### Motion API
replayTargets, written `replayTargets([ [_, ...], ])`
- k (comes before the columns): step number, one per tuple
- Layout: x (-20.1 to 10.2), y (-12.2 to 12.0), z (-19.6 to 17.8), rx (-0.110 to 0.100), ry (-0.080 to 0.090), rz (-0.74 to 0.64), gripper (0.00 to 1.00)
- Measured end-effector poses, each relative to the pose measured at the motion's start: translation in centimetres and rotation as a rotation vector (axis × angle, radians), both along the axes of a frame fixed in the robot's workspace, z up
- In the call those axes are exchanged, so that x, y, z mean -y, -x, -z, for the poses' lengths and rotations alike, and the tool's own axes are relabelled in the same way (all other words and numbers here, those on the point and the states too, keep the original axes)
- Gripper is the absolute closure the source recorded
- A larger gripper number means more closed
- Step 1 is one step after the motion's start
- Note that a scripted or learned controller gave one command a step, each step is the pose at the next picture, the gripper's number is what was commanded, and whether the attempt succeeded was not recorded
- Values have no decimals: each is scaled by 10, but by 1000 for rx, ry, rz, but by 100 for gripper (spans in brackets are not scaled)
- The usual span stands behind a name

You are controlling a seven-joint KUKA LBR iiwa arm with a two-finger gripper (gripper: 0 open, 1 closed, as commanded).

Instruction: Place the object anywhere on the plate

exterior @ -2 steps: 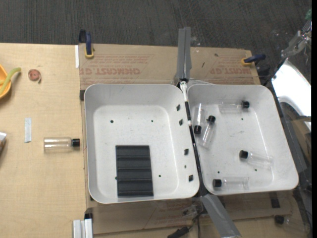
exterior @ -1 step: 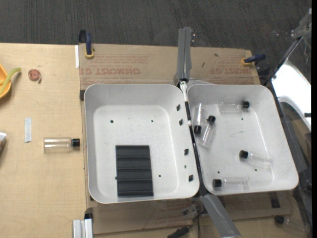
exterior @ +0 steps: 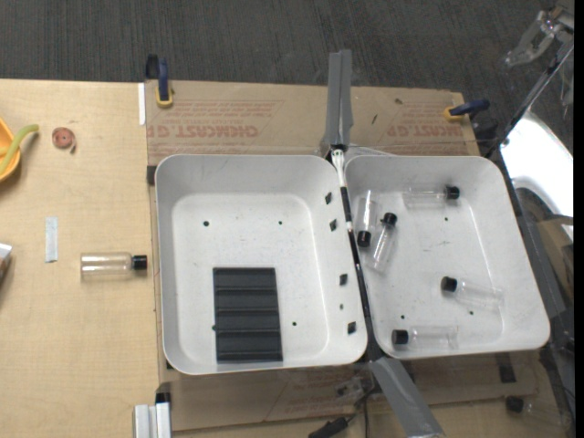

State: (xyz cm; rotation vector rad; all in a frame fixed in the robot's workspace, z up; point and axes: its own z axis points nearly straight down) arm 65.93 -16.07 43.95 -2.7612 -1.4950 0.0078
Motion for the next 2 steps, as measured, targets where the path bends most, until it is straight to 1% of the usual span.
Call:
replayTargets([
  [1,51,0,0,2,1,137,0],
  [2,55,19,0,0,1,296,0],
])
